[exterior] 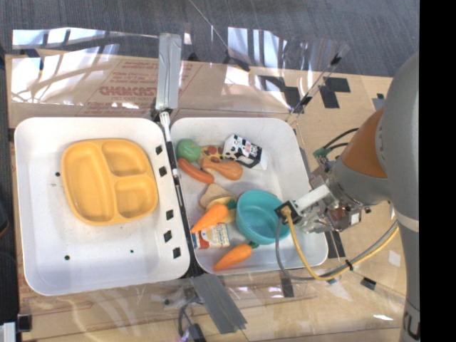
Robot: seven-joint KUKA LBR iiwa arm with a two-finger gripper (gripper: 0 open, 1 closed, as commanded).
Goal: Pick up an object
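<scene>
Yellow divided plate (pixel 109 179) in left white bin (pixel 43 262); clear plastic sheet (pixel 85 45) behind bins, cardboard beneath.

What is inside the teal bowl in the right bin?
The teal bowl shows only its own bare teal interior. Its right rim is covered by the gripper, so that edge is hidden. Whatever lies under the bowl cannot be seen.

Bright, even light from above. Strong white glare streaks the clear panels (pixel 85 45) behind the bins (pixel 43 262). Shadows are soft and short. Focus is fairly sharp, slightly grainy throughout.
</scene>
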